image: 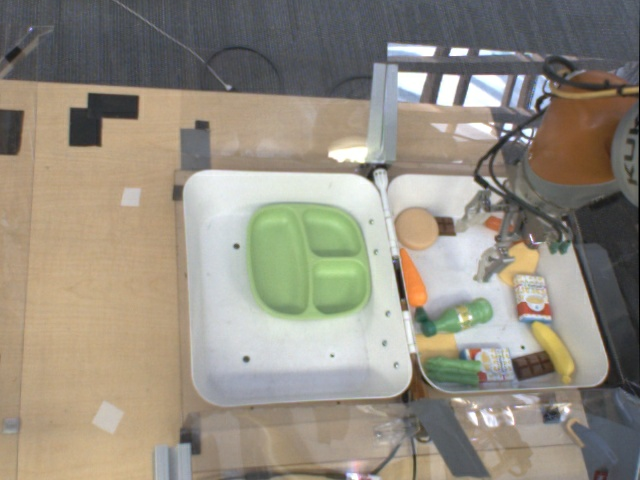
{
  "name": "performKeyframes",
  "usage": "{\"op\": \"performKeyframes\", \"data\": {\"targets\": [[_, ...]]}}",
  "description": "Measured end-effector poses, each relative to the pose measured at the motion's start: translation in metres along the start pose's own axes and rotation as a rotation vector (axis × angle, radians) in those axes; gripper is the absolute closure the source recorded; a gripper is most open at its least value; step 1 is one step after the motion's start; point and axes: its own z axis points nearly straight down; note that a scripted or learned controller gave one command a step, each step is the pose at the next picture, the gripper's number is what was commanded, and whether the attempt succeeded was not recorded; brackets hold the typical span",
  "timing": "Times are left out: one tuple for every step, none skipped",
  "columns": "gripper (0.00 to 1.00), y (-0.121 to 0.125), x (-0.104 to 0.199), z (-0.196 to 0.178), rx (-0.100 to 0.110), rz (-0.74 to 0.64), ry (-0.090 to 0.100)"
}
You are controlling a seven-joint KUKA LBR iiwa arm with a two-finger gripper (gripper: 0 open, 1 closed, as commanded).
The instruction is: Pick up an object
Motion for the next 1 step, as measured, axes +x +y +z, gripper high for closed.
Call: {"op": "performKeyframes", "data": {"targets": [[0.0,-0.055,0.0282,0.0292,0.004,-0.146,-0.007]]}}
